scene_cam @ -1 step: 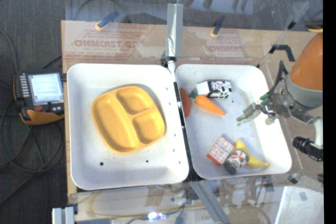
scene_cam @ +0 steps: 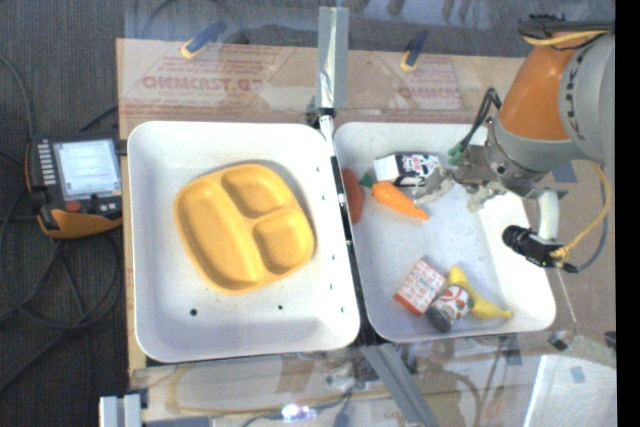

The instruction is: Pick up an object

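Observation:
The right bin (scene_cam: 520, 265) holds several objects. An orange carrot (scene_cam: 400, 200) lies near its upper left, just below a white and black carton (scene_cam: 402, 165). A red-orange piece (scene_cam: 350, 195) rests against the bin's left wall. Near the front lie a small orange and white box (scene_cam: 420, 287), a can (scene_cam: 450, 306) and a yellow banana (scene_cam: 483, 303). My gripper (scene_cam: 438, 177) reaches in from the right and sits low, right beside the carton's right end and above the carrot's tip. Nothing is visibly held in it.
In the left bin (scene_cam: 150, 315) lies a yellow divided plate (scene_cam: 245, 225). A metal post (scene_cam: 332, 55) stands at the back between the bins. The orange-banded arm (scene_cam: 540, 105) hangs over the right bin's upper right corner. A handheld screen (scene_cam: 75, 173) lies off the bench at left.

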`<state>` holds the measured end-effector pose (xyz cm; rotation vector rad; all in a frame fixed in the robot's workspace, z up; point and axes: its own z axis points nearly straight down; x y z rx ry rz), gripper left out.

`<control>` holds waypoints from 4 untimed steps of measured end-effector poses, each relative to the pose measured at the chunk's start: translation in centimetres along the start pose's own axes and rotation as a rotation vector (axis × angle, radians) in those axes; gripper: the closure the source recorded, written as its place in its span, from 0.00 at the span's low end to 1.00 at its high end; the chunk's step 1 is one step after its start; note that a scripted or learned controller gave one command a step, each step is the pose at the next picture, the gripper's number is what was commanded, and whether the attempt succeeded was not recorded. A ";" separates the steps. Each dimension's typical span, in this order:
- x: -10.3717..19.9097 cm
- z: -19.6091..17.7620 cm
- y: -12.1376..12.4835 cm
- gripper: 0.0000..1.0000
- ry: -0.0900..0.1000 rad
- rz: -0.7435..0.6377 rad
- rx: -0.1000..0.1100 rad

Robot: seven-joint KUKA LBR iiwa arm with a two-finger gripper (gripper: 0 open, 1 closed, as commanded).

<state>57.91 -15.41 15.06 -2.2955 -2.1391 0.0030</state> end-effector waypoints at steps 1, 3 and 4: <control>4.4 6.0 2.4 0.00 -0.008 -0.053 -0.013; 7.8 -10.9 2.7 1.00 -0.007 0.106 -0.002; 14.5 -17.6 2.7 1.00 -0.007 0.321 -0.002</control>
